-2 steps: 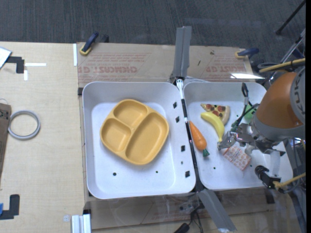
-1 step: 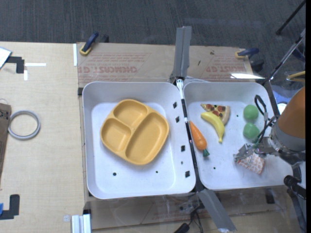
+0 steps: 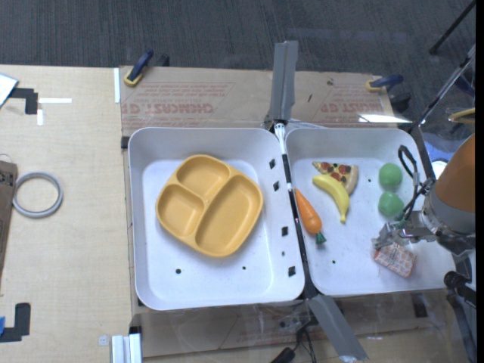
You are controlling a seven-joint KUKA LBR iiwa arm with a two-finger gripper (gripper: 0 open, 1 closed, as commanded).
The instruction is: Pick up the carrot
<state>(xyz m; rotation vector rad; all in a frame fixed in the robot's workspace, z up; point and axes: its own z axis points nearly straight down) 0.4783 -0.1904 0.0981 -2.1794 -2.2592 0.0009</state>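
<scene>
The carrot (image 3: 308,212) lies against the right bin's (image 3: 363,287) left wall (green tip toward the camera), well apart from the gripper (image 3: 391,239), which hovers above a pink packet (image 3: 395,259); its jaw state I cannot tell.

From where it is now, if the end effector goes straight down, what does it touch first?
Probably the reddish patterned packet lying on the right bin floor, directly under the end effector. Depth is unclear from this slanted view. The carrot lies well to the left, by the divider, not in that line.
</scene>
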